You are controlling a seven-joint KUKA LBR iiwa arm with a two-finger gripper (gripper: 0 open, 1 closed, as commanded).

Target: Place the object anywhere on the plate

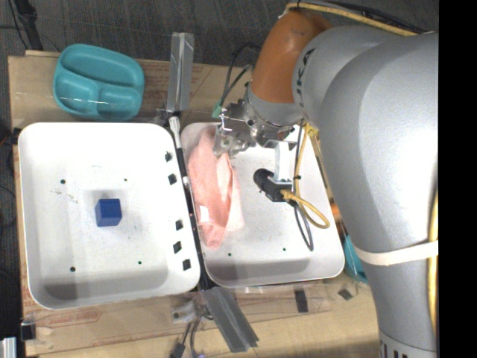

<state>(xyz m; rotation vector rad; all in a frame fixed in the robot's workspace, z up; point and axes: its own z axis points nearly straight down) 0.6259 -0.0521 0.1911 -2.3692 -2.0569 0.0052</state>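
A pink cloth (214, 192) lies crumpled along the left side of the right bin (287, 263), against the wall shared with the left bin. My gripper (227, 136) is at the cloth's upper end, at the back of that bin, touching or just above the fabric. The wrist hides where they meet. The teal plate (98, 80), a moulded dish with compartments, rests on the bench behind the left bin, at the far left. A small blue cube (109, 212) sits on the floor of the left bin (45, 274).
The grey arm with its orange band (287, 43) covers the right side of the view and the right bin's far corner. A black fitting with a yellow cable (287, 192) hangs over the right bin's middle. A grey bar (179, 73) stands between the bins at the back.
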